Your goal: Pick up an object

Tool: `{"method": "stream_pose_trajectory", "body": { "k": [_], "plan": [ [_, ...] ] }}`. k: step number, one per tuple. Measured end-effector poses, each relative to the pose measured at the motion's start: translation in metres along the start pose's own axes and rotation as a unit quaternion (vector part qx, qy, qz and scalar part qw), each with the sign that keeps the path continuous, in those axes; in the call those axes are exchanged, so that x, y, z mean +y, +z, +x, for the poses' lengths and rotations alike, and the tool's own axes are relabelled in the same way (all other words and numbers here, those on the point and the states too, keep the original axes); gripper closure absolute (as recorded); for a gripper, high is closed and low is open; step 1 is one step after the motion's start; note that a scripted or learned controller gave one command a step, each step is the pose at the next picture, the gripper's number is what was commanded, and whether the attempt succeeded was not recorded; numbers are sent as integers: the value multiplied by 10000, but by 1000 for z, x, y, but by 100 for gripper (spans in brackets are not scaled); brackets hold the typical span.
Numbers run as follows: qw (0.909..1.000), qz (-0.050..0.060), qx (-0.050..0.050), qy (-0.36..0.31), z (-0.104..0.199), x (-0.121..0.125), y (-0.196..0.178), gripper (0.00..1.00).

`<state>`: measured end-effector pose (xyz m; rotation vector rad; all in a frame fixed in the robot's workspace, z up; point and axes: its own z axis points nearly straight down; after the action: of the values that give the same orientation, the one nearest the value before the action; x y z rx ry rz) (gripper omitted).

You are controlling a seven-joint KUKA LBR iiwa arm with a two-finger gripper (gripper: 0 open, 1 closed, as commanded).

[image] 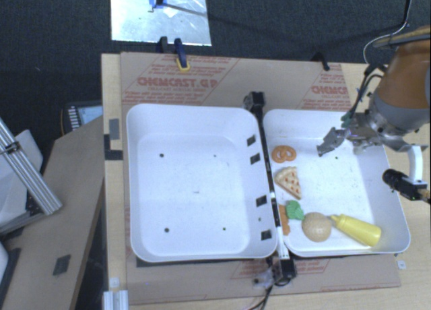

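Observation:
The right bin (377, 187) holds a pretzel (283, 154), a waffle-like wedge (289, 182), a green piece (294, 209), a small orange piece (283, 221), a tan round potato-like item (316, 226) and a yellow mustard bottle (357, 228). My gripper (331, 143) hangs over the upper part of the right bin, to the right of the pretzel and apart from it. Nothing shows between its fingers.
The left bin (141, 234) sits beside the right one, with black clips (256, 159) along the shared rim. Cardboard (202, 79) lies under both bins. A shiny metal sheet (160, 5) lies beyond the bench. A black fixture (404, 184) overhangs the right bin's right edge.

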<state>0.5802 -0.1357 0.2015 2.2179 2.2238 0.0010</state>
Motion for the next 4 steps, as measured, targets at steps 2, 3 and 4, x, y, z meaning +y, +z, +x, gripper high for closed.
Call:
{"method": "stream_pose_trajectory", "body": {
  "k": [2,3,4],
  "plan": [
    [10000,-83,2,-21,92,-72,-261,0],
    [10000,-40,-6,-37,92,-70,-265,100],
    [10000,-47,13,-43,157,-94,-338,100]
  ]
}}
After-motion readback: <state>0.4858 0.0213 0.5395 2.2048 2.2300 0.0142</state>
